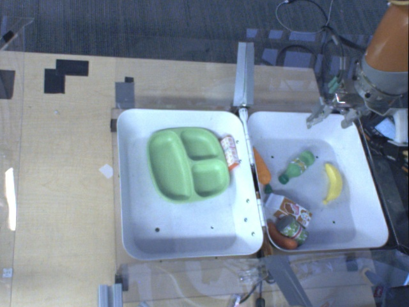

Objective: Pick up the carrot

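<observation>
Against the right bin's [358,232] left wall lies the carrot [261,165] — wedged along the divider, awkward for a straight descent — while we see the tool [331,114] spread wide over the far edge, holding nothing.

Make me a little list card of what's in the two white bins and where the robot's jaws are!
left bin: green divided plate, small packet
right bin: carrot, green bottle, banana, snack packet, bowl
carrot spot: against the right bin's left wall
gripper: open, above the right bin's far edge, holding nothing
</observation>
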`<act>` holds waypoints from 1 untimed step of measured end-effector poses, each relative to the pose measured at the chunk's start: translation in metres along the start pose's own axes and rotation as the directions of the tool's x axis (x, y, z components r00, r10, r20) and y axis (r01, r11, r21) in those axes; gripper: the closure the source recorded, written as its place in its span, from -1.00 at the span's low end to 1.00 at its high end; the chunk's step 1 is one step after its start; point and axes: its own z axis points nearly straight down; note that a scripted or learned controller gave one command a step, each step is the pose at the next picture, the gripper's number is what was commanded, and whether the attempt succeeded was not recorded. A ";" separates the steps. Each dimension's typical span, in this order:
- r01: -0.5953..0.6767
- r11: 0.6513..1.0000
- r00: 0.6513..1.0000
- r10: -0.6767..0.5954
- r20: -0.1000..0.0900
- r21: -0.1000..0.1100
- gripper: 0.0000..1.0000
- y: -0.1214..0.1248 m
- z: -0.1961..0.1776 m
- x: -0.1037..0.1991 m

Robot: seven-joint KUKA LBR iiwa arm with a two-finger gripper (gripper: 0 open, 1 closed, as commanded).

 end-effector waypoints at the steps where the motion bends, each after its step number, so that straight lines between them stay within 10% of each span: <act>1: -0.292 0.956 0.956 0.292 -0.001 0.001 -1.00 -0.036 0.069 0.061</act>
